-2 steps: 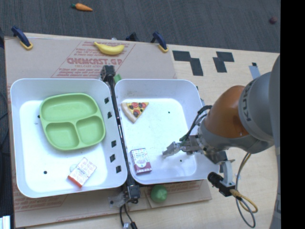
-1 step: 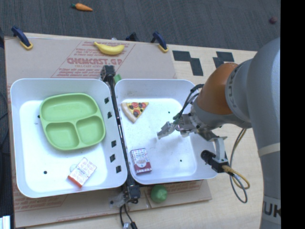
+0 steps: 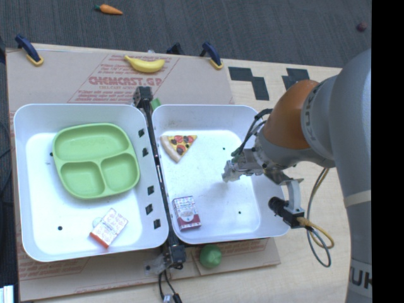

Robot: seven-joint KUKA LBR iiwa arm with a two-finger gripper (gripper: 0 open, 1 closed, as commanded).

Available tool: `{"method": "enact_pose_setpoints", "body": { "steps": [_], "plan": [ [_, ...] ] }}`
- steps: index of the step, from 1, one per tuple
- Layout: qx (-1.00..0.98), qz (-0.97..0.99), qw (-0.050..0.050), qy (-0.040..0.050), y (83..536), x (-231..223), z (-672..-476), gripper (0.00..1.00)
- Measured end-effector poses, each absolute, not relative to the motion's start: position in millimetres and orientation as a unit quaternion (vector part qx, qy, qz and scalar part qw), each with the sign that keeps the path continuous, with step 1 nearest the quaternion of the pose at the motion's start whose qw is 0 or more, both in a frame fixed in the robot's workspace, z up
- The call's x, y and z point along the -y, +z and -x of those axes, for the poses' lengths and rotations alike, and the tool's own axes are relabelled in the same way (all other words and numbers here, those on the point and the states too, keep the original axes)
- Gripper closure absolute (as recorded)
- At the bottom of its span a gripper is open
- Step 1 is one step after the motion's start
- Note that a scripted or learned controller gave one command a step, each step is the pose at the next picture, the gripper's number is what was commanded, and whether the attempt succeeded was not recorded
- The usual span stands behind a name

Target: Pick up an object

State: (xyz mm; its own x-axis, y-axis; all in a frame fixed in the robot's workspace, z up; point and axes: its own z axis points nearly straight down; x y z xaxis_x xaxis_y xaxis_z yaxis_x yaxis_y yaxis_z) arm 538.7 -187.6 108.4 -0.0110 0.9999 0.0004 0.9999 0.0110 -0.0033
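In the right bin point(image 3: 208, 229) lie a pizza slice point(image 3: 178, 145) near the back left and a small red and white carton point(image 3: 187, 213) at the front left. My gripper point(image 3: 232, 172) hangs over the right half of this bin, well to the right of both objects, and I see nothing between its tips. The left bin point(image 3: 38, 235) holds a green divided plate point(image 3: 96, 160) and a red and white packet point(image 3: 108, 226) near its front.
A yellow banana point(image 3: 145, 62) lies on the cardboard behind the bins. A green ball point(image 3: 211, 255) sits on the bench in front of the right bin. A black divider with clips point(image 3: 153, 169) runs between the bins. A small carrot point(image 3: 110, 9) lies on the floor.
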Motion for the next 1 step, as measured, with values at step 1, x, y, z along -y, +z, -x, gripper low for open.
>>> {"method": "enact_pose_setpoints", "body": {
  "steps": [1],
  "plan": [
    [0.709, 0.706, 0.0, -0.0003, 134.5, 204.9, -598.8, 1.0]
  ]
}}
